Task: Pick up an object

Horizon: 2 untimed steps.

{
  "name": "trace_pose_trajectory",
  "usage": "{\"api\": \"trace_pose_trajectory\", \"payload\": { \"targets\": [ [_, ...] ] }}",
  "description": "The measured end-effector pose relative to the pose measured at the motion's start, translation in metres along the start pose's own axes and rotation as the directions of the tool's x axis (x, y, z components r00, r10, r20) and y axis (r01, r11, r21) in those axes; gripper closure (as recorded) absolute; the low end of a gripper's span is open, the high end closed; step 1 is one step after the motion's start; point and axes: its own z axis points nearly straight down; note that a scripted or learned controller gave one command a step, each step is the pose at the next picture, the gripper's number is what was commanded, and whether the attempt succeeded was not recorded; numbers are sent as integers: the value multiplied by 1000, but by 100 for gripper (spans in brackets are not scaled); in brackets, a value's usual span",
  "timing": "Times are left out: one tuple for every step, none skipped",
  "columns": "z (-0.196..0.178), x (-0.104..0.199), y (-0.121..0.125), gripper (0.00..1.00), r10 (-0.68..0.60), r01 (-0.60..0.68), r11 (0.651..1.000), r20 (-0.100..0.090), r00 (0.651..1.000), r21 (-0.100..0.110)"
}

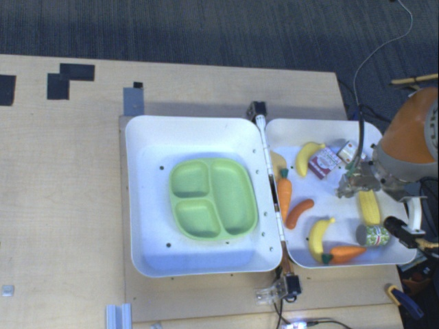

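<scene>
Orange and lying flat, a carrot [345, 253] sits nearest the camera, in the front of the right bin [299, 132], with its green top touching a small yellow banana [317, 235].

Taking the right bin as the landmark: it lies touching a left bin [147, 184] that holds only a green divided plate [212, 198]. Toy foods are scattered loosely across the right bin's floor, likely so any one can be chosen for picking. A second carrot [283, 194] lies against its left wall, with a reddish sausage [299, 212] just beside it. Toward its back wall are another banana [306, 157] and a small red and white box [324, 162]. Near its right wall lie a corn cob [369, 208] and, in front of that, a small green can [374, 236].

From beyond the bin's right wall the grey and orange arm [411, 142] reaches in. Its gripper [348, 184] hangs low over the bin's middle right, just beside the top end of the corn cob and near the box. Whether the fingers are spread or pressed together cannot be told, and nothing is seen pinched, so no object appears picked yet.
</scene>
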Motion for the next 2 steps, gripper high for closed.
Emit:
{"api": "trace_pose_trajectory", "payload": {
  "targets": [
    [0, 0, 0, 0, 0, 0, 1000, 0, 1000, 0],
    [-11, 1, 1, 100, -2, 2, 1000, 0, 1000, -3]
  ]
}}
